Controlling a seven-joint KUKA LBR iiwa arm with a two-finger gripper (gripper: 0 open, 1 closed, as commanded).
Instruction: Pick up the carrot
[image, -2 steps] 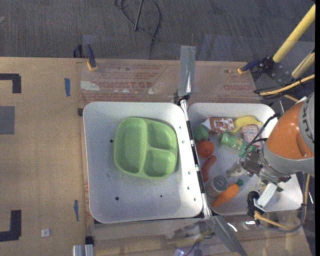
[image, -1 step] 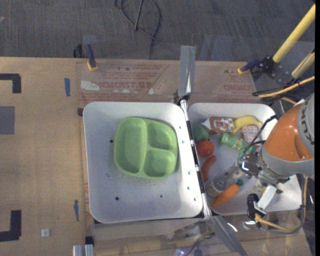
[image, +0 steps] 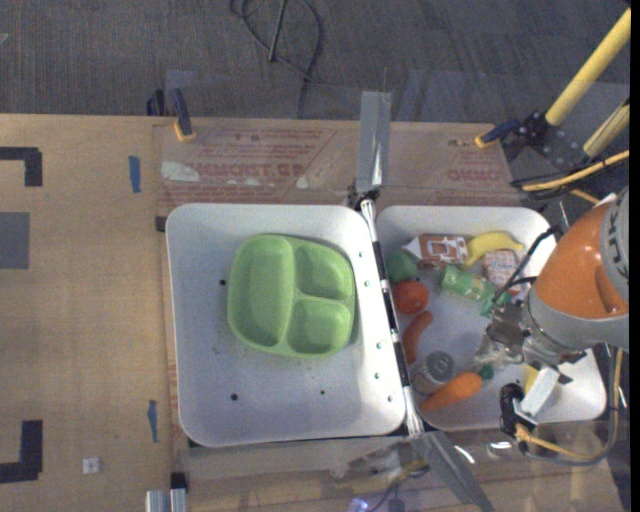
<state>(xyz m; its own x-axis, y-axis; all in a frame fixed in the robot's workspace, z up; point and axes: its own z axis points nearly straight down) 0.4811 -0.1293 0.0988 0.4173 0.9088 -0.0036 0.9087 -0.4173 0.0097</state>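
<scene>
Carrot (image: 452, 390) lies in my right bin (image: 560, 415), near the front-left corner, tilted, thick end pointing toward the bin's middle. Just left of its top sits a small grey can (image: 437, 366), touching or nearly so.

My hand (image: 497, 345) sits low over the right bin, just up and right of the carrot's thick end, close to it. Can't tell how far my hand is spread; wrist and orange band (image: 585, 270) cover most of it. Nothing visibly gripped, carrot lies free on the bin floor.

Rest of the right bin: tomato-like red item (image: 410, 296), a green item (image: 403, 265) above that, an orange-red piece (image: 417, 332) below the tomato, banana (image: 494, 242), printed packet (image: 442, 247), green bottle (image: 463, 281).

Left bin (image: 200, 400) holds the green divided plate (image: 292, 295), upright, roughly centred. Both bins side by side on the counter (image: 80, 300).
</scene>
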